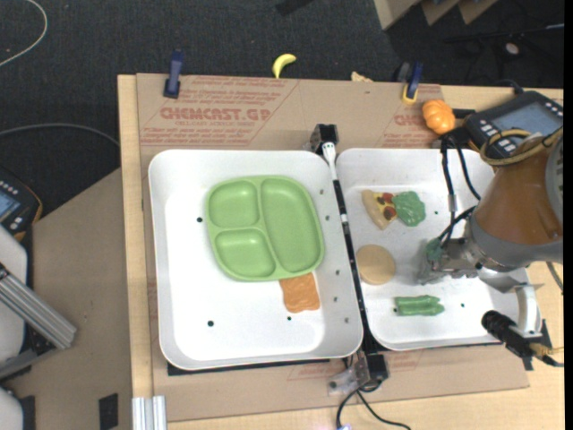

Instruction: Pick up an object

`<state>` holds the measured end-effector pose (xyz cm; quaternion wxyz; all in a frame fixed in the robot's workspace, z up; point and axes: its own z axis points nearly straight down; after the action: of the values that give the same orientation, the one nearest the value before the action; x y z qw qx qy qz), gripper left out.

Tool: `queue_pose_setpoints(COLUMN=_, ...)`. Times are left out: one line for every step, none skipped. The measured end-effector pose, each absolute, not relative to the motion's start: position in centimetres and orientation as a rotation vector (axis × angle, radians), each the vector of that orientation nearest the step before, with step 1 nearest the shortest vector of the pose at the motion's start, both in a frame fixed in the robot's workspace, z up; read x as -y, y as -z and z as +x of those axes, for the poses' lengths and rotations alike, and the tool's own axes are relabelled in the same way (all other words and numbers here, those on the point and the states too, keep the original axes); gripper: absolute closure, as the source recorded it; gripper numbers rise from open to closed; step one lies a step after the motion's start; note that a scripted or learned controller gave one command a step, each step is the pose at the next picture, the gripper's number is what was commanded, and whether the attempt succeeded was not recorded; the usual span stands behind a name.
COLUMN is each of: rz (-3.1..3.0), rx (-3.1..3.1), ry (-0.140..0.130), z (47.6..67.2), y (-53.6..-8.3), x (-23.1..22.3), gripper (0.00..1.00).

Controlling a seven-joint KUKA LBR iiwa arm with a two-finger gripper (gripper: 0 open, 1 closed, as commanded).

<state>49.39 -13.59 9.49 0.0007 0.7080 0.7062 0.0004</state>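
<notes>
My gripper (431, 264) reaches into the right bin (466, 334) from the right, low over its floor. A round tan cookie (376, 263) lies just left of it, and a green pickle-shaped piece (418, 306) lies just below it. Further back are a pizza slice (380, 208) and a green leafy lump (409, 208). I see nothing between the fingers.
The left bin (179, 267) holds a green divided plate (265, 227) with an orange slab (301, 292) at its near edge. An orange fruit (438, 115) and a yellow banana (283, 63) lie at the bench's back edge. Blue clamps (174, 74) grip the board.
</notes>
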Motion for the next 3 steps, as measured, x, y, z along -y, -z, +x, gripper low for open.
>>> queue_pose_setpoints(rz=2.207, rx=-2.205, ry=-0.01, z=55.2, y=-22.5, x=20.0, gripper=1.0)
queue_pose_setpoints(rz=2.202, rx=-2.208, ry=-0.014, z=59.6, y=-39.7, x=21.3, gripper=1.0)
queue_pose_setpoints(rz=2.225, rx=-2.232, ry=0.006, z=54.6, y=-30.9, x=15.3, gripper=1.0)
